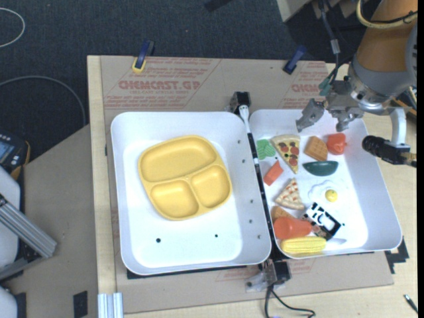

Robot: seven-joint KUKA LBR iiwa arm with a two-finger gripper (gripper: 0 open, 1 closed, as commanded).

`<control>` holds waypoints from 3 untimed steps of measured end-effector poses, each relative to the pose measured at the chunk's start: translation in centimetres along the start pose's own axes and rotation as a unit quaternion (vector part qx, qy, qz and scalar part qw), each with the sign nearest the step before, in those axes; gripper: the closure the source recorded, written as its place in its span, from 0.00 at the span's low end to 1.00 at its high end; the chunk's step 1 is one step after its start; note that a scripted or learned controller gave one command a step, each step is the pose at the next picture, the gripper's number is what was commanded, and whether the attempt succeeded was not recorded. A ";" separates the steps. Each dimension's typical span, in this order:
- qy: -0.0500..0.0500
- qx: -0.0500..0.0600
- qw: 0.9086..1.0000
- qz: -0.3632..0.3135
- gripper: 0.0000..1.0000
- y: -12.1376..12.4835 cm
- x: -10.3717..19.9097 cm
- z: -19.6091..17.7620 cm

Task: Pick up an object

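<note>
Gripper (pixel 326 116) sat above the far edge of the right bin (pixel 387 207), fingers spread wide, nothing btwn them, prob poised for a descent. Pickable toy food was all bunched in that bin: pizza slice (pixel 287 148), red piece (pixel 336 142) just beside the fingers, corn (pixel 303 246) at the near wall. Yellow divided tray (pixel 184 176) lay alone in the left bin (pixel 132 237). Arm was cut off at frame's right; gripper height over the bin was hard to judge.

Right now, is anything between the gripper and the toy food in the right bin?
Nothing visible is. The gripper hangs open over the right bin's far end, with the waffle piece and red piece just below it, both uncovered but lying close together.
</note>
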State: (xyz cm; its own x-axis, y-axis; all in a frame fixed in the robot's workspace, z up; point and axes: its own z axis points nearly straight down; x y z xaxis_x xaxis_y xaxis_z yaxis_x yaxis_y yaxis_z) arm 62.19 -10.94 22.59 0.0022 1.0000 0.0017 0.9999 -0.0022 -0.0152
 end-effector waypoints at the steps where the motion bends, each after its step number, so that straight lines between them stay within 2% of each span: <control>1: -0.001 -0.007 1.000 -0.001 0.00 0.2 0.0 -0.9; 3: -0.001 -0.005 1.000 -0.001 0.00 0.1 -1.8 9.8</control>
State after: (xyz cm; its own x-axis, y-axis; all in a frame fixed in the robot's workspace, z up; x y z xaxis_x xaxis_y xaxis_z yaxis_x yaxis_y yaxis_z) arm 62.11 -12.68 12.80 0.0006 1.0000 0.0005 1.0000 -0.0006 -0.0055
